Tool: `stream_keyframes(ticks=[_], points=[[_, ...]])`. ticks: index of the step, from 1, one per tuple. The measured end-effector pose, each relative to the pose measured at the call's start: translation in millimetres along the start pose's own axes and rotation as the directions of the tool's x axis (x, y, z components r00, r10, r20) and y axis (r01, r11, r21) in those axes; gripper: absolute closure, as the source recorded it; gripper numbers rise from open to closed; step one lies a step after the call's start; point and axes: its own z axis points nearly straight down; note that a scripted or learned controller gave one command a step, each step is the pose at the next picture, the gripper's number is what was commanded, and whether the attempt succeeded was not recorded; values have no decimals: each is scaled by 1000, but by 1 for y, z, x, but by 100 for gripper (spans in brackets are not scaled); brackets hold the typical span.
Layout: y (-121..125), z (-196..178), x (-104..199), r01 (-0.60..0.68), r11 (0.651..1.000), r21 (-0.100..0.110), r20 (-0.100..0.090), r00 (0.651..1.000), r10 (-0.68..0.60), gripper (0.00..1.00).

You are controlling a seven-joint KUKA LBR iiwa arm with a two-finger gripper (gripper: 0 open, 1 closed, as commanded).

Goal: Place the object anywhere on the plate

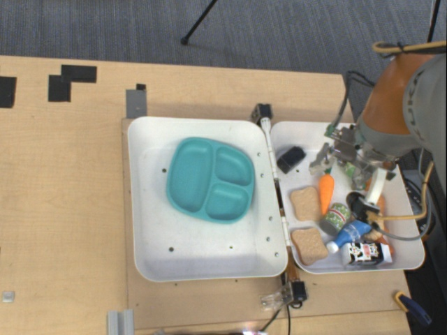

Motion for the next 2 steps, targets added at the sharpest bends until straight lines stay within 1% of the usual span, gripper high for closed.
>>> stream_keyframes(ticks=[2], points=[[0, 0, 0, 0, 1000, 0, 0, 1000, 0, 0]])
